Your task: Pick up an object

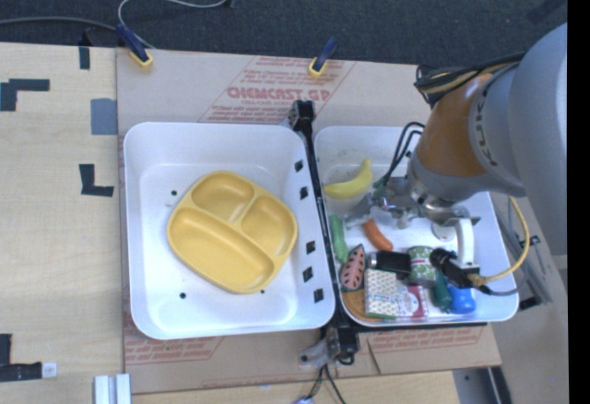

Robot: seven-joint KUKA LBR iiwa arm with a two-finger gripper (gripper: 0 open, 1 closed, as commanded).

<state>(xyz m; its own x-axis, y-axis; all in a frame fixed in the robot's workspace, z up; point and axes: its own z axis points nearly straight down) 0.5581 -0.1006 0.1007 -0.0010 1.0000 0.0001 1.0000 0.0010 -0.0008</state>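
Two white bins sit side by side on the table. The left bin (147,208) carries a yellow divided plate (232,231) near its middle, lying flat. The right bin (493,305) holds a jumble of small things: a banana (351,183) near its far left corner, an orange carrot (377,234) just beside the middle, a green pod (337,238) along the left wall, a patterned packet (395,293) at the near edge and a blue piece (460,302) toward the near right corner. The gripper (398,208) hangs over the right bin, close above the carrot; whether its jaws are wide or narrow cannot be told.
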